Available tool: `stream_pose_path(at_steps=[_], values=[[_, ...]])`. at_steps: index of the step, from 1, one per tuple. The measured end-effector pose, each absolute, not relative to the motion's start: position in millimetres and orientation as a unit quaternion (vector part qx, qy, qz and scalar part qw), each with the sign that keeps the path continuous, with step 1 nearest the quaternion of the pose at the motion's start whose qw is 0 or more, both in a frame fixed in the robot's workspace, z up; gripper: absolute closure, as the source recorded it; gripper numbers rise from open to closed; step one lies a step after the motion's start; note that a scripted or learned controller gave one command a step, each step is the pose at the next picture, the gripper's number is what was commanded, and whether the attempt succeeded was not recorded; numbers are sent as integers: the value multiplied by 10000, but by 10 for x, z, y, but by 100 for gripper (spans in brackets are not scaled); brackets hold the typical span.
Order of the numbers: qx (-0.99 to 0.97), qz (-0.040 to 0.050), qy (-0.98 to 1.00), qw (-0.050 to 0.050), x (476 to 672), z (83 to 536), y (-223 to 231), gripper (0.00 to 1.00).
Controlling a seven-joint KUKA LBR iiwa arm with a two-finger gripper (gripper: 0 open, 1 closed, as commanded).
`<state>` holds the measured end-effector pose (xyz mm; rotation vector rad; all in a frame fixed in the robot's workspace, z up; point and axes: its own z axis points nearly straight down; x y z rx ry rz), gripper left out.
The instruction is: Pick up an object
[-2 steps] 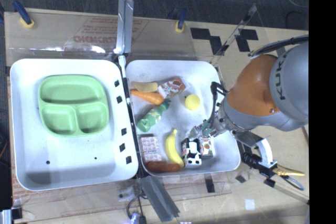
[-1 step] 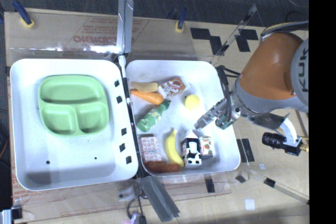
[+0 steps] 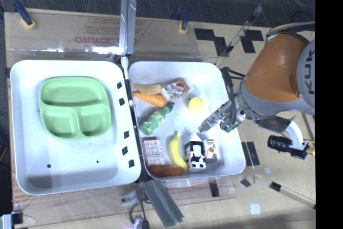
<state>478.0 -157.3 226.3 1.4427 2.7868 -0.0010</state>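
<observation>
Your gripper [image 3: 214, 119] hovers over the right bin [image 3: 228, 166], apparently empty; I cannot tell its jaw state. The nearest pickable thing, the lemon [image 3: 195, 104], sits just beside it and could roll if nudged.

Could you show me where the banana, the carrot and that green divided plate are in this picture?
banana [image 3: 174, 149]: camera view, middle of its yellow curve, in the right bin.
carrot [image 3: 150, 98]: camera view, middle of its orange body, in the right bin.
green divided plate [image 3: 74, 81]: camera view, its upper rim, in the left bin.
</observation>
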Motion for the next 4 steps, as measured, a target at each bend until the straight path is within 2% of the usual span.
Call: stream_pose_path(at_steps=[1, 2, 3, 4], values=[[3654, -3, 9308, -16, 5000, 1164, -1286, 0], [3640, -4, 9314, -13, 5008, 1253, -1292, 100], [3640, -4, 9314, -13, 5008, 1253, -1291, 0], [3781, -2, 9258, -12, 4762, 899, -1161, 0]])
